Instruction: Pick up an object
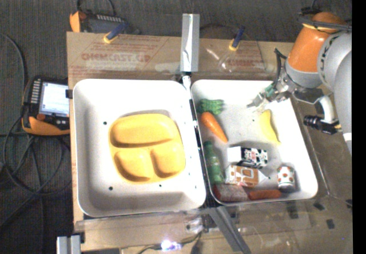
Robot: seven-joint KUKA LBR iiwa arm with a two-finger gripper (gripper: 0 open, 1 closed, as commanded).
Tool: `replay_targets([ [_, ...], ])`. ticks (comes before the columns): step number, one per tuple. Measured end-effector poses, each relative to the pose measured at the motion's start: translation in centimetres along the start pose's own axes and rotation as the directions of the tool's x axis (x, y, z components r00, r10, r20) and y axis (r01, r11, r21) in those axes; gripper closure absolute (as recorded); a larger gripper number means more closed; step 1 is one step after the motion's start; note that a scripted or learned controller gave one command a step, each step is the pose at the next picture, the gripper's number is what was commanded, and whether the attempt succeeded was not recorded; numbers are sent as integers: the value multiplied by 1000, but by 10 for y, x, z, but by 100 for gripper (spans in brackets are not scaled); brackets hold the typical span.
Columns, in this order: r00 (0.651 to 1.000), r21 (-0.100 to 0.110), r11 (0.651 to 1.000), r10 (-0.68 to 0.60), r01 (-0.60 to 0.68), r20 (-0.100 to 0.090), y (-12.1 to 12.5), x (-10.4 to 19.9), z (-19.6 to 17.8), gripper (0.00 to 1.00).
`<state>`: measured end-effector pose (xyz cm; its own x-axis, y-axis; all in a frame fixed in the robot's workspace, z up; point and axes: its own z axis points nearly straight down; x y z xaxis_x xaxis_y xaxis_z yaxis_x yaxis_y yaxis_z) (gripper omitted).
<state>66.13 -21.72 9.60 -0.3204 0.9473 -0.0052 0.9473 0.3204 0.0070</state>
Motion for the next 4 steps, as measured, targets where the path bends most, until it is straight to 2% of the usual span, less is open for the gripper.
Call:
replay_targets([
  [1, 1000, 4, 1000, -1, 2, -7, 0, 2, 1, 0],
  [2, 1000, 8, 1000, -9, 9, -2, -12, 14, 5, 0],
  [3, 1000, -11, 999, -30, 30, -1, -38, 12, 5, 0],
  [4, 997, -12, 997, -71, 71, 4, -58, 18, 4, 0],
])
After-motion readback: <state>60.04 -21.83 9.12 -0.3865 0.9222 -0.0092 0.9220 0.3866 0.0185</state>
